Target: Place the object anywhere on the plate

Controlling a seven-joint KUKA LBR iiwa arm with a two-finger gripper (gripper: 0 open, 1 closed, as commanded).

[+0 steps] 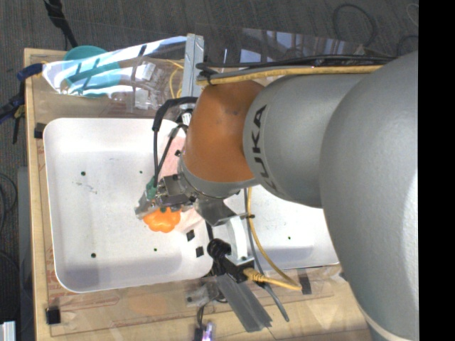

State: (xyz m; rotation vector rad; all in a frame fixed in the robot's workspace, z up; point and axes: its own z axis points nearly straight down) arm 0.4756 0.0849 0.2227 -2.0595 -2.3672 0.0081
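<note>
A small orange object [162,220], rounded and lumpy, sits in the left white bin [92,190] near its right side. My gripper [159,204] is directly over it and covers its upper edge. I cannot see whether the object is gripped or only lies under the gripper. A pale pink patch [175,146], possibly the plate, peeks out beside the orange wrist band [220,137]; the arm hides the rest of it.
The big grey arm [334,155] covers most of the right bin [291,240]. A teal item [85,54] under clear plastic lies beyond the left bin's far edge. Black cables and a yellow cable [274,281] run near the front edge.
</note>
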